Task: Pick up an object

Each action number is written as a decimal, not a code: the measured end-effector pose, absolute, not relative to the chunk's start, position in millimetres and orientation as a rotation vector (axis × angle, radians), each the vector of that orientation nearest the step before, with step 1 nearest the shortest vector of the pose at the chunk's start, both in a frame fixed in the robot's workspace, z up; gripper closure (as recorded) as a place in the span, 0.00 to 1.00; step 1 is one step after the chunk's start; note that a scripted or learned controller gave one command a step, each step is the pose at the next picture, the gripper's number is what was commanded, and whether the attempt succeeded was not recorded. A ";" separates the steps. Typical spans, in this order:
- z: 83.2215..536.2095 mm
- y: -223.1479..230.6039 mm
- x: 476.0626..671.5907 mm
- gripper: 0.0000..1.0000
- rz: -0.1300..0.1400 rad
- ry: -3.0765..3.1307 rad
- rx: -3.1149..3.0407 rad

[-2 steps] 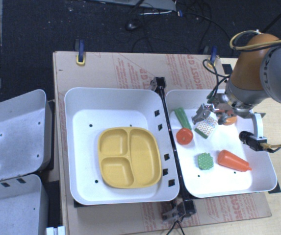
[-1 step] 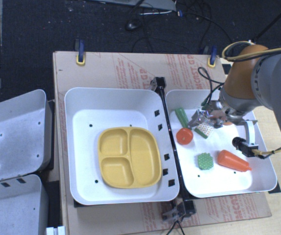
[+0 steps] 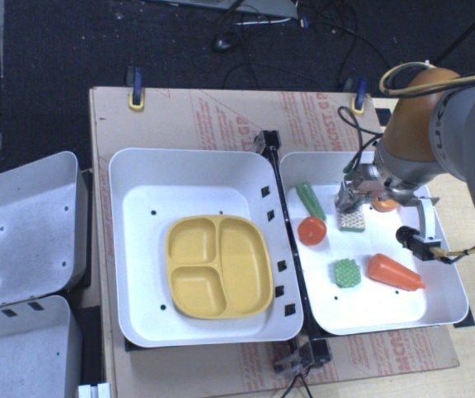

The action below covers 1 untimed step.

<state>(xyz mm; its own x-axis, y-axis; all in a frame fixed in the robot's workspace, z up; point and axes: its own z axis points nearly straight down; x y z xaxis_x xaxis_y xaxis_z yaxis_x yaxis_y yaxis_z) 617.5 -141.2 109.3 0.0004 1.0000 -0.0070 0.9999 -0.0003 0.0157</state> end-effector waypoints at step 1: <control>157.0 -148.3 623.9 1.00 0.004 2.219 2.216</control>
<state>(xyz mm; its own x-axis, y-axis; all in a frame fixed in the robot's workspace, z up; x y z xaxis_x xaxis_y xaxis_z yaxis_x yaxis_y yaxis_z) 623.9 -148.3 157.0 -0.0011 1.0000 -0.0018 1.0000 0.0011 0.0058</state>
